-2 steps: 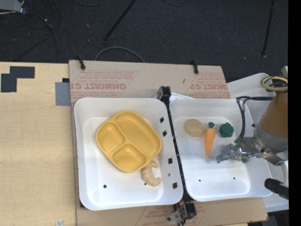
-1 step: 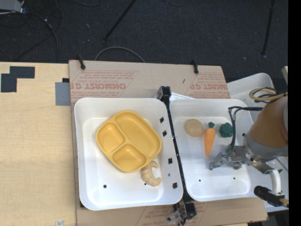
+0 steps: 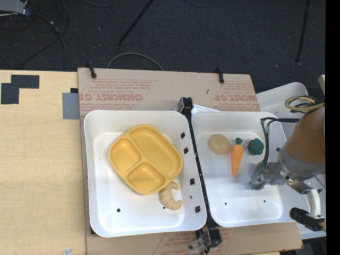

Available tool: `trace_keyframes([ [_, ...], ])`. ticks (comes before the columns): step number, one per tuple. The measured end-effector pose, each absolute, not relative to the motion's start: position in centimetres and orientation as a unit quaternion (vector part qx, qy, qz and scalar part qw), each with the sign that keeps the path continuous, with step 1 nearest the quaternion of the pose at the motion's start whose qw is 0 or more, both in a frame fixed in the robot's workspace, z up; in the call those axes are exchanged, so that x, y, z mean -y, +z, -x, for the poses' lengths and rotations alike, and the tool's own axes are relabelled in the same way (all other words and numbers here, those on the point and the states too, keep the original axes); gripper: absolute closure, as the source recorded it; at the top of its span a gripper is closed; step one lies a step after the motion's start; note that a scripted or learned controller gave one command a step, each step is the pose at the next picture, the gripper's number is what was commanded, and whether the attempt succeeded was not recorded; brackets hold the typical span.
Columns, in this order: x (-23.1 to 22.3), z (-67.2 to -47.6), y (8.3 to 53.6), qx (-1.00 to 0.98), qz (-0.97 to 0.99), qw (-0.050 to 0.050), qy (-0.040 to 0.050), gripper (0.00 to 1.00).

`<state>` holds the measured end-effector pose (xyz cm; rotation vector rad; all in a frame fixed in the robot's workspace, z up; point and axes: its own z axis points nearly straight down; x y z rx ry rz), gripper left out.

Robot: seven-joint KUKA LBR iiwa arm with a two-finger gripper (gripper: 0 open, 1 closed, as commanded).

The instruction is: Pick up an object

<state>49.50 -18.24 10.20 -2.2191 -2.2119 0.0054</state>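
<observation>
Croissant (image 3: 171,196) lies nearest, in the left bin (image 3: 101,142), touching the yellow divided plate (image 3: 145,158). Right of that plate, the gripper (image 3: 260,178) is low beside the carrot (image 3: 236,159), grip unreadable; potato (image 3: 218,144) and green piece (image 3: 256,146) beyond.

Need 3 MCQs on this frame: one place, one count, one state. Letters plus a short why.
1. Where does the croissant lie?
A. left bin, beside the yellow tray
B. right bin
C. on the cardboard

2. How many things lie in the right bin?
A. one
B. three
C. five

3. How does the carrot lie?
A. flat on the bin floor
B. between the gripper's fingers
C. on the tray

Key: 1 A, it sits at the yellow tray's lower edge in the left bin. 2 B, a beige round thing, the carrot, a green thing. 3 A, the gripper is apart from it.
</observation>
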Motion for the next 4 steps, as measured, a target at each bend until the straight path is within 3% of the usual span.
trace_keyframes([
  [1,18.3,-48.6,14.8,0.706,0.708,0.001,0.0002,1.0],
  [3,18.6,-48.9,25.8,0.708,0.706,-0.001,-0.0002,1.0],
  [4,13.0,-49.1,24.3,0.709,0.705,0.003,0.0008,1.0],
])
